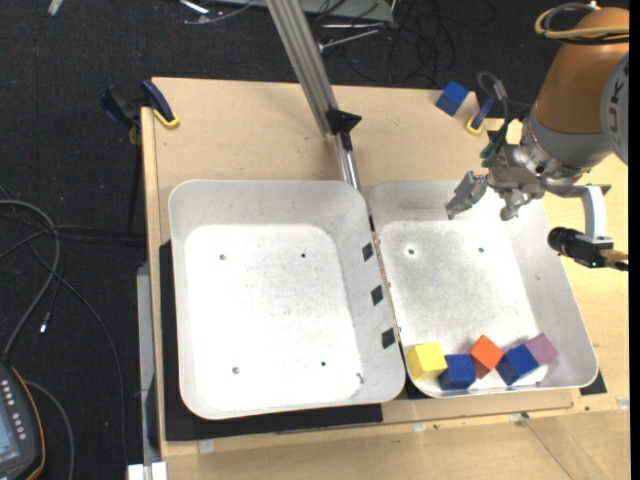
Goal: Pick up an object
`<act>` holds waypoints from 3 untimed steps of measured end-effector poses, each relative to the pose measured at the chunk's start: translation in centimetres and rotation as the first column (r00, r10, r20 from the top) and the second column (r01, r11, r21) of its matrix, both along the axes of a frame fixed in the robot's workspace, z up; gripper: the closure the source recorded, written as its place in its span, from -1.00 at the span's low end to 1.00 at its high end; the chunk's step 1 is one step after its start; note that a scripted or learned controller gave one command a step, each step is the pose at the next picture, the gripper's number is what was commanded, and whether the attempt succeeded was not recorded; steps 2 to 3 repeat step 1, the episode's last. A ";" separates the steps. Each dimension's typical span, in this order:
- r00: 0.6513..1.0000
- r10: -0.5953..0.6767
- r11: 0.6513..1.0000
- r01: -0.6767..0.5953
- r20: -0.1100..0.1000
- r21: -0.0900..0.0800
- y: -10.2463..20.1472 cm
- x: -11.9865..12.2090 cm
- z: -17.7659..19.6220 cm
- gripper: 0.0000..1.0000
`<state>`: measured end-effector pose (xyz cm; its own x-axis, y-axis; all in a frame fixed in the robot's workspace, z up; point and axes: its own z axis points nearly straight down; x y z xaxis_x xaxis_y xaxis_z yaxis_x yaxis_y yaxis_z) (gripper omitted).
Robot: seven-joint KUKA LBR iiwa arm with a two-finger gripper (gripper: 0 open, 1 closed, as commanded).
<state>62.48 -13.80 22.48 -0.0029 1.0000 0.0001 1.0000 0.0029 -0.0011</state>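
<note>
Several small blocks lie along the near edge of the right bin (560, 298): a yellow block (427, 359), a blue block (459, 371), an orange block (487, 353), another blue block (518, 364) and a purple block (542, 349). My gripper (490, 200) hangs above the far end of that bin, well away from the blocks. Its two fingers are spread apart with nothing between them.
The left bin (200, 268) sits beside the right one. A slanted metal pole (310, 58) crosses the bench's far side and ends between the bins. A blue block (452, 97) and clamps rest on the bench's far edge.
</note>
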 end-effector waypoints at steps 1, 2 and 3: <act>1.000 -0.006 1.000 0.006 -0.006 0.000 -4.1 1.1 -10.9 -1.00; 1.000 -0.006 1.000 0.006 -0.006 0.000 -4.1 1.1 -10.9 -1.00; 1.000 -0.006 1.000 0.006 -0.006 0.000 -4.1 1.1 -10.9 -1.00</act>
